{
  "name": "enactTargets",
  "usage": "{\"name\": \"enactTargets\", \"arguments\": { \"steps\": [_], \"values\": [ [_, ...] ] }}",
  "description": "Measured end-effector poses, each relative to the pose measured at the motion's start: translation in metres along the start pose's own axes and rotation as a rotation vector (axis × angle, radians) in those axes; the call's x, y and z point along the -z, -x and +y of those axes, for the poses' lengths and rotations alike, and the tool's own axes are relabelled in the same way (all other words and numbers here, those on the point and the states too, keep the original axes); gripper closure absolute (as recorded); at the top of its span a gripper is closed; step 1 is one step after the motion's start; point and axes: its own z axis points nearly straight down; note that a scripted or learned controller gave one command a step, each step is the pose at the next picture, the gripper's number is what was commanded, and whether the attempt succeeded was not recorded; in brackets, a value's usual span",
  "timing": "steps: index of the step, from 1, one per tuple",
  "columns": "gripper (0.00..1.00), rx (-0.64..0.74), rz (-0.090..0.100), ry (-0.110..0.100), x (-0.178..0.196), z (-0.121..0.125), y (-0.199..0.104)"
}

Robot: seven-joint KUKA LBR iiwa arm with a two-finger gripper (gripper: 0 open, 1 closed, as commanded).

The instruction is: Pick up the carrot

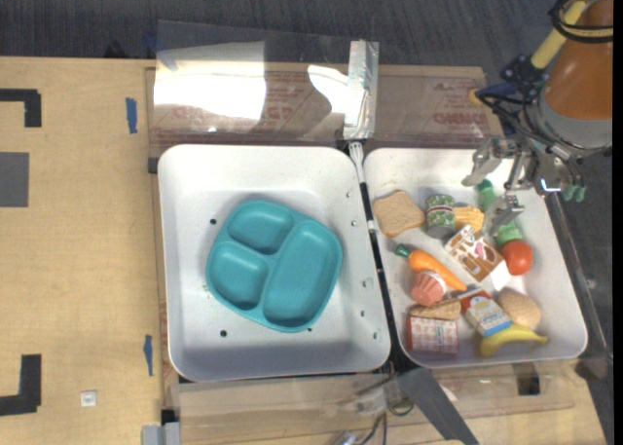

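The carrot is orange with a small green end and lies slantwise in the middle left of the right bin. It sits between a bread slice above and a pink toy food below, touching the pile. My gripper hangs over the bin's upper right part, up and to the right of the carrot and well apart from it. Its metal fingers are spread open with nothing between them.
Around the carrot lie a green can, a corn piece, a red-and-white carton, a tomato, a tin, a banana and a bread roll. The left bin holds a teal divided plate.
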Motion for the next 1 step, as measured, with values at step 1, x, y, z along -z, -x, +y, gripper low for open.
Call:
{"name": "enactTargets", "arguments": {
  "steps": [1],
  "values": [
    [0.00,0.025,-0.009,0.000,-0.0837,0.0124,-0.0150]
  ]
}}
